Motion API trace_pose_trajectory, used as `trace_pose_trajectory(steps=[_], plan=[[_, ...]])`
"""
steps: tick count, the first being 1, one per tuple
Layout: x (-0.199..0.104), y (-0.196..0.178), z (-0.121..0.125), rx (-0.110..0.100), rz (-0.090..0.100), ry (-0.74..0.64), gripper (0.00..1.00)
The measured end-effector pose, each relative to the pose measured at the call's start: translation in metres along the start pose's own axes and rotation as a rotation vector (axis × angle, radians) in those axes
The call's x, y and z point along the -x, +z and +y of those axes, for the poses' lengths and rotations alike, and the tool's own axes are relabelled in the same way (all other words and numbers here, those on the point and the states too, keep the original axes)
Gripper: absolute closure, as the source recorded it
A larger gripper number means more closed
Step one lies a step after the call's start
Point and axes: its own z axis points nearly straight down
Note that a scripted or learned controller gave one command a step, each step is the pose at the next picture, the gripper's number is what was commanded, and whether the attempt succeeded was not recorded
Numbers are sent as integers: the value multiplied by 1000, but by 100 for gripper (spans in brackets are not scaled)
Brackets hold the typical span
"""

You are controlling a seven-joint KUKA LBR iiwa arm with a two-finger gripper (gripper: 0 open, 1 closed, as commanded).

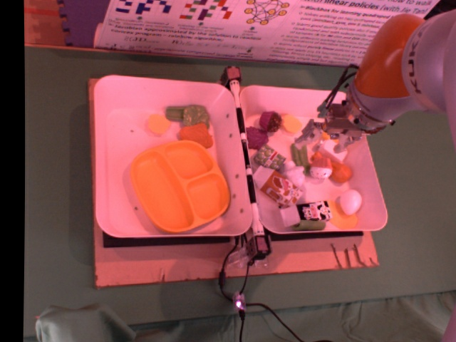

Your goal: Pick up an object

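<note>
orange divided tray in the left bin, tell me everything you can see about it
The orange tray is a rounded-corner plate that looks like smooth moulded plastic, with raised ridges splitting it into three compartments: one long one on the left and two smaller ones on the right. It lies flat, right side up, turned at a slant, in the near half of the left bin. Its near edge sits close to the bin's wall. A small brownish-orange piece lies at its far edge; whether they touch is unclear.

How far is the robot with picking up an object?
Done: the gripper is down in the right bin, among the small toys by its far side. In hand: nothing that I can see between its fingers. Left: grasp one toy and lift it. The orange tray lies in the left bin.
</note>
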Motion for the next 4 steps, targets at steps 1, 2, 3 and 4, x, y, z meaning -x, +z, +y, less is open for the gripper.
trace_pose_trajectory(steps=[1,2,3,4], plan=[[-5,46,-6,6,-1,-1,0],[-3,60,-3,10,-2,-2,0],[-1,100,2,17,-2,-1,0],[1,86,6,34,-6,3,100]])
